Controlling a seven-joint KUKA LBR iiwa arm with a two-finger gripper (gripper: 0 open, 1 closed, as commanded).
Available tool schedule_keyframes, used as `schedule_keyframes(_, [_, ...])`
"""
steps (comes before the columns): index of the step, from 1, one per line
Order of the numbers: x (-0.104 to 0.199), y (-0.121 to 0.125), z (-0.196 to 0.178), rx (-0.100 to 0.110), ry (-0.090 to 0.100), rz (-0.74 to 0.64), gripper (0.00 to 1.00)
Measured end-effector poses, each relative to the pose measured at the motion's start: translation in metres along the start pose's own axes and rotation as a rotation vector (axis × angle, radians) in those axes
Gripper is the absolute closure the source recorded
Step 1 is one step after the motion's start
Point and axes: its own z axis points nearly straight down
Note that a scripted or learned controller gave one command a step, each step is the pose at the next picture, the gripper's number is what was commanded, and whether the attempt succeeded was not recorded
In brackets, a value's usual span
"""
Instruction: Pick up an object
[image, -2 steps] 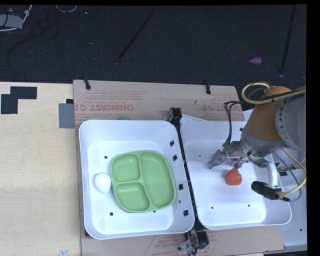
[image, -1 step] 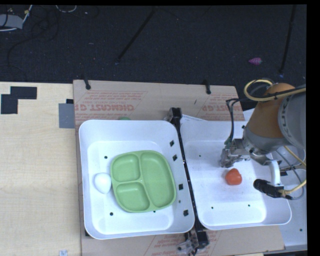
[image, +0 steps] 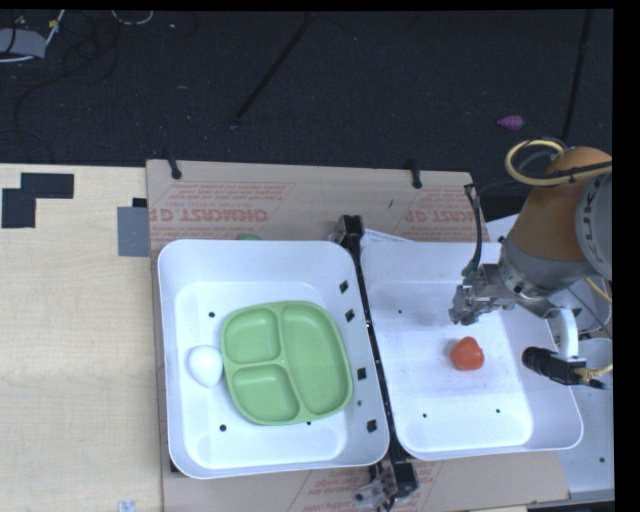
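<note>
The counter (image: 70, 350) was pale wood-grain, with a few dark rectangular patches near its left end, and beyond its far edge lay dark floor crossed by loose cables. A brown cardboard sheet (image: 300, 200) with mirrored red lettering sat under two shallow white bins set side by side, joined along a black strip with clips.

The left bin (image: 190, 440) held a green divided tray (image: 286, 361) with three compartments, lying flat, and a small white egg-shaped object (image: 205, 365) touching the tray's left edge.

The right bin (image: 480, 430) held a small red object (image: 466, 354), rounded, resting on the bin floor right of centre.

The grey arm, orange-banded above the wrist, reached in from the right, with the hand (image: 470, 308) low over the right bin, just above and apart from the red object. Whether it was wide or narrow I could not tell; nothing was seen between them.
</note>
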Motion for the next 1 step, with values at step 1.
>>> schedule_keyframes(1, [-0.0045, -0.0047, -0.0611, -0.002, -0.001, 0.0, 1.0])
